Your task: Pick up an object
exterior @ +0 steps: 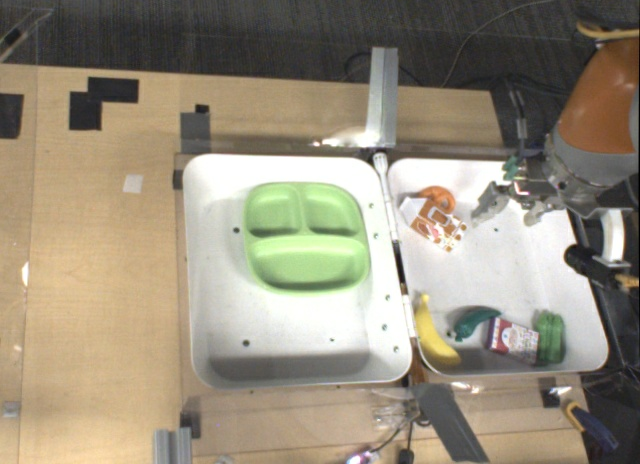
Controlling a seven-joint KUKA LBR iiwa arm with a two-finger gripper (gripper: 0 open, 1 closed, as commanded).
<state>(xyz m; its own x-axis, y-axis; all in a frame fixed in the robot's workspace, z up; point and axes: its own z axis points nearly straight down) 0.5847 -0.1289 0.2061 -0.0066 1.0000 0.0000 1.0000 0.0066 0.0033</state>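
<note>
Orange-banded arm [600,102] leans in from the right, its gripper [505,197] low over the right bin [560,262] with grey fingers spread and nothing between them. Just left lies a crumpled orange-and-white packet [436,218]. Near the front rim sit a smooth curved banana [433,334], a teal piece [470,323] and a small carton [512,338]. A moulded green tray [304,234] lies in the left bin [215,282].

high fixed camera, slanting down, both bins [200,252]
</note>
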